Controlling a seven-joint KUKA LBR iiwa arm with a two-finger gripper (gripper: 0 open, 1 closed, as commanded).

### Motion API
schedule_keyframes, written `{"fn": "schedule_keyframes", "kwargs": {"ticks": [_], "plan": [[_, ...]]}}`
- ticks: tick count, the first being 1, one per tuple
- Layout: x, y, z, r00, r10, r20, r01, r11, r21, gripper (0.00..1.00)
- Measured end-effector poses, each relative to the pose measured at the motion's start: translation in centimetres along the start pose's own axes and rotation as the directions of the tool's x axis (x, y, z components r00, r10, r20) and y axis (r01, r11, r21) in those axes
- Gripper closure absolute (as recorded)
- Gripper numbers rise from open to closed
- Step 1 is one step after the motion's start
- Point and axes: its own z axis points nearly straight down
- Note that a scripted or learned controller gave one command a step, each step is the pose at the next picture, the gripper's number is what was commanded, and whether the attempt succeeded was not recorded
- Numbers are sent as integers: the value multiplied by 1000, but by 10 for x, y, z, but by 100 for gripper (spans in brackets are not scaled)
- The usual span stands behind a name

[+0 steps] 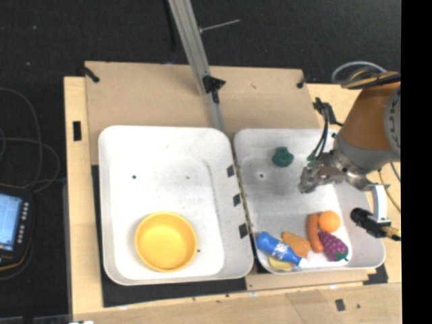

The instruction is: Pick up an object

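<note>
Two white bins sit side by side on a brown bench. The left bin (pixel 162 160) has a yellow bowl (pixel 165 241) in it, near its front edge. The bowl sits upright and has nothing in it.

The right bin (pixel 270 194) has a few toys. A small green toy (pixel 282 157) lies by itself near the back of this bin. The other toys are in a bunch along the front edge. There is a blue and yellow toy (pixel 277 250) at the front left. Just beside it lies a small orange toy (pixel 296 242) that looks like a carrot. Next comes a long orange-red toy (pixel 313 229), and a round orange ball (pixel 329 221) touches it. A bunch of purple grapes (pixel 334 244) sits just in front of the ball.

The robot arm (pixel 368 123) comes in from the right. It is grey with an orange part. Its gripper (pixel 314 178) hangs over the right bin, between the green toy and the bunch of toys at the front. It is near the green toy but apart from it. Nothing can be seen in the gripper. It is too small and dark to tell if it is spread or pinched together.
</note>
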Motion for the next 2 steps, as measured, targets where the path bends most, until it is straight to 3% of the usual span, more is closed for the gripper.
{"fn": "schedule_keyframes", "kwargs": {"ticks": [2], "plan": [[-2, 1, -128, 1000, -9, 2, 9, 1000, -6, 100]]}}
